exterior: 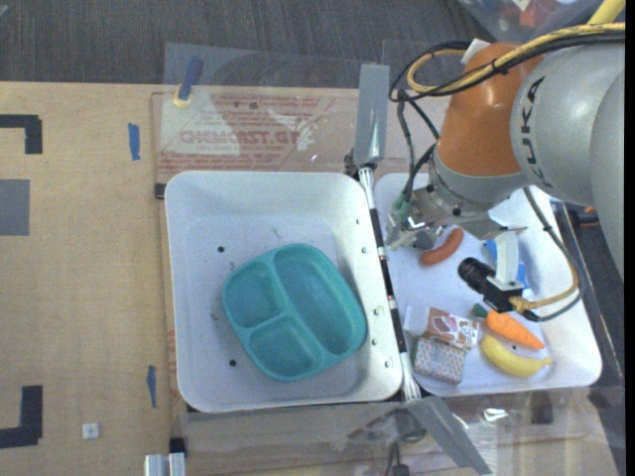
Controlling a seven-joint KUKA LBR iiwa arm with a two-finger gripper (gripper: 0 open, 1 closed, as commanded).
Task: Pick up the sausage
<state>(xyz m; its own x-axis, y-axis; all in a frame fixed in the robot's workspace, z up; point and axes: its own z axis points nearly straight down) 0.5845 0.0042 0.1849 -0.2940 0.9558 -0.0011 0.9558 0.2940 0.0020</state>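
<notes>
The sausage (442, 247) is a short reddish-brown link lying on the floor of the right bin (585, 350), in its upper left part. My gripper (414, 228) hangs low over that bin, just left of the sausage's upper end and close to the bin's left wall. The orange band and grey wrist hide the top of the gripper. From this view I cannot make out whether the sausage is touched.
In the right bin's near part lie a carrot (514, 328), a banana (514, 357) and two small patterned boxes (451, 326) (440, 360). A blue and white item (508, 256) lies right of the sausage. The left bin (198, 216) holds a teal divided plate (293, 310).
</notes>
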